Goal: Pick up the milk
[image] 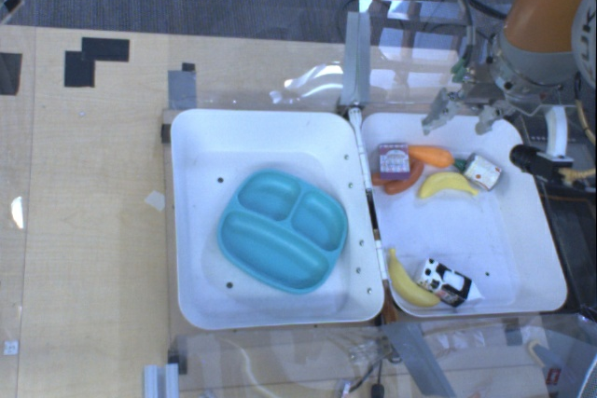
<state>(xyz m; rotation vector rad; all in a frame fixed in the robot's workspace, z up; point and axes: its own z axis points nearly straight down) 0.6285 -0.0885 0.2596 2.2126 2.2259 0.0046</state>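
Lying on its side near the front edge of the right white bin (pixel 522 228), the small black-and-white cow-patterned milk carton (pixel 444 281) touches a yellow banana (pixel 409 281) on its left. Judged light, stiff-walled, probably smooth plastic and apt to slip; best taken across its narrow flat sides, away from the banana. The gripper (pixel 464 111) hangs over the bin's far edge, well apart from the carton, its two fingers spread with nothing between them. Grey wrist and orange band sit above it, upper right. Second banana (pixel 446 185) and orange carrot (pixel 431 156) lie between.
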